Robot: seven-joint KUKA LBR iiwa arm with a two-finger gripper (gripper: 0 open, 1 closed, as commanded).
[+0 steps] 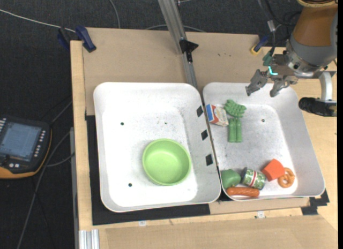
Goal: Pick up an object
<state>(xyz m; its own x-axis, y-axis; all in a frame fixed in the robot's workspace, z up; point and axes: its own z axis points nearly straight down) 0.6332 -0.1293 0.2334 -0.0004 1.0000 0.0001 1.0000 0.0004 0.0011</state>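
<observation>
Gripper (pixel 266 85) is hanging spread, holding nothing, over the right bin's (pixel 300 135) far edge. Green leafy toy vegetable (pixel 235 120) is lying flat nearby.

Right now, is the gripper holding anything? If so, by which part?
Nothing is held. The gripper hangs open over the far edge of the right bin, with no object between its fingers; the toys lie in the bin.

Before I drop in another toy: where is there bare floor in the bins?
Left bin: free all around the green bowl. Right bin: free mid-right, between the green toy and the orange block. Its near edge is crowded.
</observation>
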